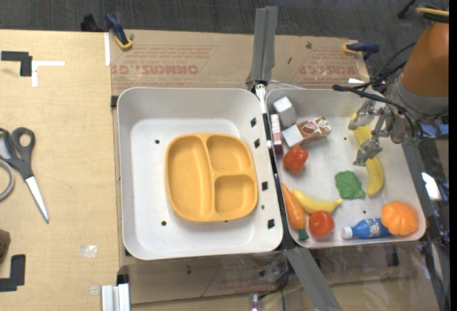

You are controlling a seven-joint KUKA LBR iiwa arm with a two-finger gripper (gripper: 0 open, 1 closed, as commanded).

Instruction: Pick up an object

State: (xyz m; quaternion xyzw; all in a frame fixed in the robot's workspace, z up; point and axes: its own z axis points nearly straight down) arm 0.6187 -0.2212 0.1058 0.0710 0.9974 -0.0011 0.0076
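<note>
Seemingly open and holding nothing, the pincer [373,137] hovers just above the yellow banana [374,177] in the right bin [325,92]

I see the toy food in the right bin [314,99], frame right: two tomatoes [295,158], carrot [294,208], two bananas [315,200], green piece [350,185], orange pumpkin [400,218], blue-and-white bottle [365,230], small boxes [284,111].
</note>
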